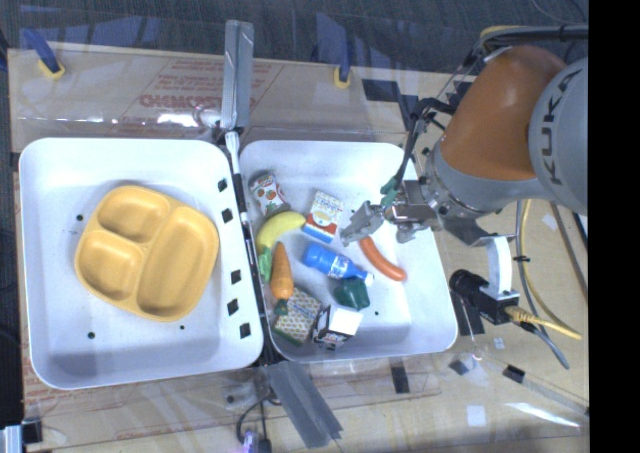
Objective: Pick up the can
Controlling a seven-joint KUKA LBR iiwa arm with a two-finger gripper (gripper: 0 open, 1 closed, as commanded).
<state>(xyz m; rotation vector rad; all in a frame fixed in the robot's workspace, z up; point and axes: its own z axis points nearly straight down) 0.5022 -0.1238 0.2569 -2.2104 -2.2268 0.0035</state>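
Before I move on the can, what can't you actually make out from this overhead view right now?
- Gripper: finger state unreadable; small, seen from above against the clutter.
- Can: its label is too small to read, and its lower end is crowded by the banana.
- Small boxes at the right bin's near edge: overlapping, print illegible.
- Arm: its bulk covers the bench behind the right bin.
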